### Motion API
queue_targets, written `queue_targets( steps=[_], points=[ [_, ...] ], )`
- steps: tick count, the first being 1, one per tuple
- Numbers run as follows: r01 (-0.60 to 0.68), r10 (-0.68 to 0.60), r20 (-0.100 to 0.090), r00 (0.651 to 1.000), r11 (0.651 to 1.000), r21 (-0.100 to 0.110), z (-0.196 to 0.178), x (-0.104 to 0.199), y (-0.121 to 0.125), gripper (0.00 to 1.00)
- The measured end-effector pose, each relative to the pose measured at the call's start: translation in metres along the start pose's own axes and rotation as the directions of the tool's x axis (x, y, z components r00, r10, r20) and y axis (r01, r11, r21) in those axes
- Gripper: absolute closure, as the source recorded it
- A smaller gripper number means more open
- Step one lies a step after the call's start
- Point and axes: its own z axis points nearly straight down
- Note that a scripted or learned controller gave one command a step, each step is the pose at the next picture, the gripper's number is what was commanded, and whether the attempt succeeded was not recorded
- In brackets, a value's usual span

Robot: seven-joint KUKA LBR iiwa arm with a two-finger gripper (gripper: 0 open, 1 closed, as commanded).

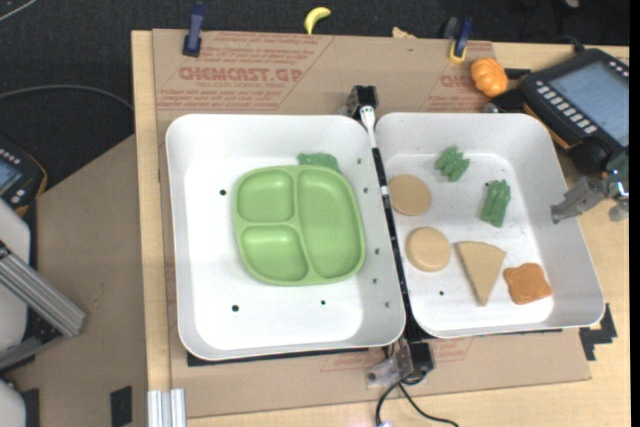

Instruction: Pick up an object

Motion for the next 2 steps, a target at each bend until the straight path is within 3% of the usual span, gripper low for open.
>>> queue_targets(
  steps=[1, 2],
  points=[
    [0.000, 0.000, -0.007, 1.000, 1.000, 0.014, 0.171, 0.015, -0.004, 0.00],
    [0.006, -0.006, -0.005, 1.000, 1.000, 0.005, 0.189, 0.081, -0.001, 0.00]
  ],
)
